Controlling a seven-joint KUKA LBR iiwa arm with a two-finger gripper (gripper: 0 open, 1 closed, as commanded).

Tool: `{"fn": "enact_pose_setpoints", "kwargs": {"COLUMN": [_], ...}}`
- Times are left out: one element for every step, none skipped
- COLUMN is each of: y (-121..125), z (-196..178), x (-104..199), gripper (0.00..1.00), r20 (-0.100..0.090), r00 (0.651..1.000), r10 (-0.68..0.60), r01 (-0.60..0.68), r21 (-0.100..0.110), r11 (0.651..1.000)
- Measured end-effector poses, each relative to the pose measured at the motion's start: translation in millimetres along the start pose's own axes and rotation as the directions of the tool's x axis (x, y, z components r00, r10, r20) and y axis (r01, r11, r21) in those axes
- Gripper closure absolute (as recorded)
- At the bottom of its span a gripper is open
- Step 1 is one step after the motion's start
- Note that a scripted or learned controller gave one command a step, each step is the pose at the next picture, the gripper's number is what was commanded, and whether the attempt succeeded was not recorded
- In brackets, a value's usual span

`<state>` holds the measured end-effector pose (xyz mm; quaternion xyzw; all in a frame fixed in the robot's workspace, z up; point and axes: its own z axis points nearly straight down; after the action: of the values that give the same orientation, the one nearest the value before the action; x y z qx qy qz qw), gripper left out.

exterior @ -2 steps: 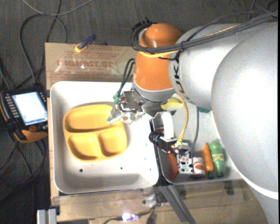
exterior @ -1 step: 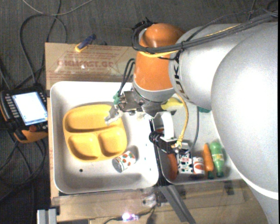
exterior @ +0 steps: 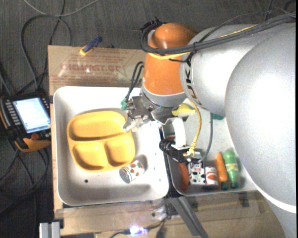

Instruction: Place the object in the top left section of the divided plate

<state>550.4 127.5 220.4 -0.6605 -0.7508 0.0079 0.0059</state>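
Observation:
A yellow divided plate (exterior: 100, 139) lies in the left white bin (exterior: 64, 182). It has one long section along its far side and two smaller ones nearer the front. My gripper (exterior: 131, 120) hangs over the plate's right edge, by the right end of the long section. The wrist hides whatever is under it, so I cannot tell whether it holds anything. A small white cup with coloured dots (exterior: 133, 171) lies on its side on the bin floor, just in front of the plate's right corner.
The right bin (exterior: 208, 190) holds a carrot (exterior: 221, 170), a green bottle (exterior: 231, 166), a small printed box (exterior: 202, 175) and a brown piece (exterior: 183, 175). Something yellow (exterior: 185, 111) shows under the arm. A teach pendant (exterior: 26, 117) sits left of the bench.

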Motion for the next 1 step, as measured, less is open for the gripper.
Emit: {"fn": "enact_pose_setpoints", "kwargs": {"y": [-14.0], "z": [68.5], "x": [-12.3], "gripper": [1.0], "r20": [-0.001], "r00": [1.0], "r10": [0.028], "r01": [-0.028], "r21": [-0.008], "r11": [1.0]}}
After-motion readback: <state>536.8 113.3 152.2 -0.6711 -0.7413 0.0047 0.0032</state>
